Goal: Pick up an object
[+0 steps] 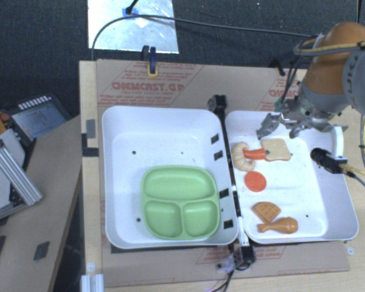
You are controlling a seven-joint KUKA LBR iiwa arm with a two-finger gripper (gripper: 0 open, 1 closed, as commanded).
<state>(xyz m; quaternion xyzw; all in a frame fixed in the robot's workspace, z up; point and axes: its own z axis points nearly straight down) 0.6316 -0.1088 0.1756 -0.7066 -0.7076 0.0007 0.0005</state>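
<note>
From the overhead camera, the gripper (278, 125) hangs at the far end of the right bin (337, 205), its fingers parted with nothing between them. Just nearer the camera than the gripper lies a toast slice (277, 149), touching a carrot (255, 154) that crosses a pale croissant (238, 155). Nearer than the carrot sits a tomato slice (255, 181), then a waffle piece (266, 211) and a drumstick (280, 226) by the bin's near wall. The left bin (121, 139), beside the right bin, holds a green divided plate (179, 201).
</note>
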